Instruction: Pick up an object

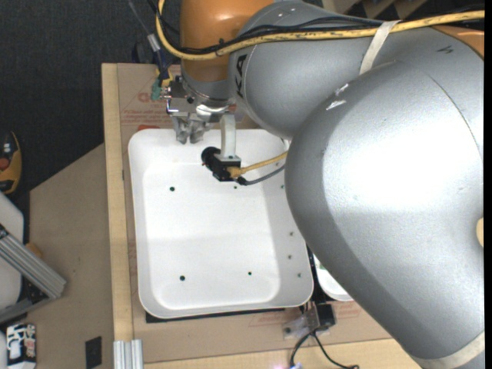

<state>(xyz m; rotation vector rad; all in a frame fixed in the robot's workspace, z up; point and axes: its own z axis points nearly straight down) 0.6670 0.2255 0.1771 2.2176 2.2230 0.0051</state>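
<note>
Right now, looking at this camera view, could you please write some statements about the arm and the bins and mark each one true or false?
1. The gripper is over the far edge of the left white bin. True.
2. The gripper is at the near rim of the bin, close to the camera. False: it is at the far rim.
3. The band above the wrist is orange. True.
4. The bin floor has small dark dots on it. True.
5. The arm's large grey link leaves the right bin fully visible. False: it covers most of it.
</note>
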